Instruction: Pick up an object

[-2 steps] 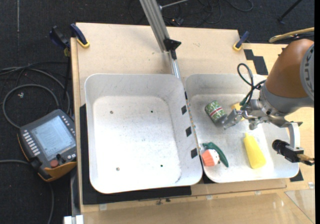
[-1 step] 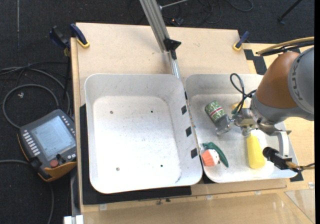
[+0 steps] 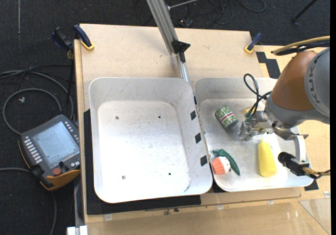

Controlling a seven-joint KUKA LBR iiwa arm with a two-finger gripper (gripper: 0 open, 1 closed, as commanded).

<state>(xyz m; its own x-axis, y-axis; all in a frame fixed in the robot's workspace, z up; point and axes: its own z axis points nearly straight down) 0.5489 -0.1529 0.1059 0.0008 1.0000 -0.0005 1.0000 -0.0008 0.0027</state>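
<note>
reaching down into the right bin (image 3: 210,92), hunting for something to grab.
you can see the big left bin (image 3: 142,139) sits beside it, while the arm (image 3: 302,92) leans in from the right so the gripper (image 3: 253,128) hangs low between the toys. you cannot tell how its jaws stand, because the wrist covers them. the yellow toy (image 3: 266,159) lies just below it, the green striped cup (image 3: 227,116) just left, and the small red and green toy (image 3: 224,162) rests by the front edge, all easy to reach.
</note>
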